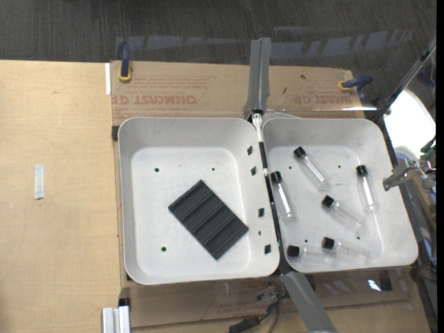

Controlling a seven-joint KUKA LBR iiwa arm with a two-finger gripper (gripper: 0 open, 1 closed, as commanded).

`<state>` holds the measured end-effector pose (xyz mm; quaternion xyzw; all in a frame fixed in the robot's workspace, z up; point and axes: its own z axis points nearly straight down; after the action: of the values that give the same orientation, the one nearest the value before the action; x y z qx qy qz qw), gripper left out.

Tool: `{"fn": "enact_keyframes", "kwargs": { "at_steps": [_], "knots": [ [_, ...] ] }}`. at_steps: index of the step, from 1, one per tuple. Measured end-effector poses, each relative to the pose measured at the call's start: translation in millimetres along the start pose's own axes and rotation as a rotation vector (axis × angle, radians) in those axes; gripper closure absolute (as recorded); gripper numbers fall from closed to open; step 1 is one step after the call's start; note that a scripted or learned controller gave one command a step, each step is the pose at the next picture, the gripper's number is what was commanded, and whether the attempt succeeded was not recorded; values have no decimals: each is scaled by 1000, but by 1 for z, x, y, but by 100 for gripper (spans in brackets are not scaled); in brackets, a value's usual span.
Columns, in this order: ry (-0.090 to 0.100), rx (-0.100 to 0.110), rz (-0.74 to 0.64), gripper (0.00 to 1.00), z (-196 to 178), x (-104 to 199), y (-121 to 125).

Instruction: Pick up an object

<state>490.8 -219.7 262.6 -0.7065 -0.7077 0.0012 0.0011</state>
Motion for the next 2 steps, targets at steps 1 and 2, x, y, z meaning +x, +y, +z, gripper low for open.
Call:
{"fn": "enact_keyframes", "kwargs": {
  "at_steps": [1,2],
  "knots": [
    [10,-2,-82,0,157,34,19],
    [11,-7,-73,0,168,43,59]
  ]
}}
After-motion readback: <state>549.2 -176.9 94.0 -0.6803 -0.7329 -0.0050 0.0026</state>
